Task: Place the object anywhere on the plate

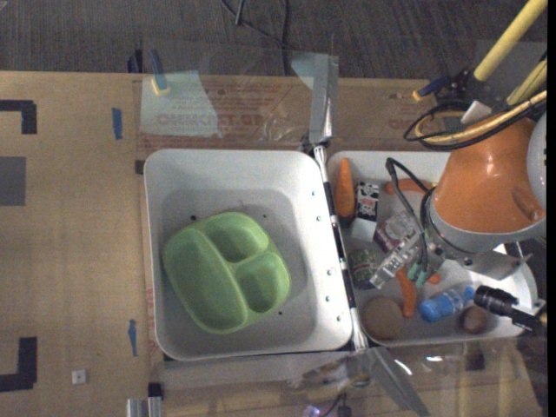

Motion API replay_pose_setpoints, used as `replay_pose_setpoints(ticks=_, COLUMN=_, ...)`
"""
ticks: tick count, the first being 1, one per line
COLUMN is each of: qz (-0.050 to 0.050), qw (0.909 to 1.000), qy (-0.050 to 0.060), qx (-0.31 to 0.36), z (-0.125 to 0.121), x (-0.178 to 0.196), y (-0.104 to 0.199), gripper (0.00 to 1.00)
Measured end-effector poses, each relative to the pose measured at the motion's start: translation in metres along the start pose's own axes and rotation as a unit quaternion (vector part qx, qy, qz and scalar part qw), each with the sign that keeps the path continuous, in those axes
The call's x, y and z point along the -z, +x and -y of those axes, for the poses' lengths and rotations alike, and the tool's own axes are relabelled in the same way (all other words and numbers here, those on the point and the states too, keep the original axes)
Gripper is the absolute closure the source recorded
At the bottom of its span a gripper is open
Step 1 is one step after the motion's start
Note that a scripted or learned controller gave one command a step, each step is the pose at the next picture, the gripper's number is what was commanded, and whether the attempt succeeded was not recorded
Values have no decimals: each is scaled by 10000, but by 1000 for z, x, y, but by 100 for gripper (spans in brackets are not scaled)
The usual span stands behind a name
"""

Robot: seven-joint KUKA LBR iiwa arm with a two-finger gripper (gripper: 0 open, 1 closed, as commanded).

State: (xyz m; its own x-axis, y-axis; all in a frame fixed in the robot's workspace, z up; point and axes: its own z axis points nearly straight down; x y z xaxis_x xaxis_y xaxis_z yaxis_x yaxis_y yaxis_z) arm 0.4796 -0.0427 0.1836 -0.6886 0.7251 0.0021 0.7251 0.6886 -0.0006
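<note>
Orange wrist band (pixel 486 185) sits closest to you, bulking over the right bin (pixel 360 165) from the upper right, w/ yellow and black cables trailing off behind it. Below it the gripper (pixel 415 263) hangs low among the clutter near the bin's middle; you can't tell its state, the wrist hides too much, and nothing visibly sits in its grasp. Look around it: an orange carrot (pixel 345 188) lies against the bin's left wall, a small black-and-white box (pixel 368 200) just beside it, a crinkly clear wrapper (pixel 396 228) next to that. A silver-grey item (pixel 387 266) lies touching or very near the gripper tip; what it is, you can't make out. Toward the near wall you've got a round brown disc (pixel 381 317), a small orange stick (pixel 408 299), a blue bottle (pixel 446 303) lying on its side, and a brown ball (pixel 473 319) at the far right. Which of these is the task obj isn't clear, but all are in the right bin. Your green plate (pixel 226 272), three compartments, rests tilted-askew on the floor of the left bin (pixel 174 181), well apart from the gripper.
</note>
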Motion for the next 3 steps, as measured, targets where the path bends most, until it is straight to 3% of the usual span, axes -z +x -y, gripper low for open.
replay_pose_setpoints(ticks=1, qz=13, qw=9831, qy=-1, qx=-1829, z=8, x=119, y=-27, gripper=100)
replay_pose_setpoints(ticks=2, qz=-1, qw=9832, qy=9, qx=-1825, z=16, x=32, y=-15, gripper=100)
replay_pose_setpoints(ticks=3, qz=-6, qw=9950, qy=10, qx=-996, z=5, x=0, y=-4, gripper=100)
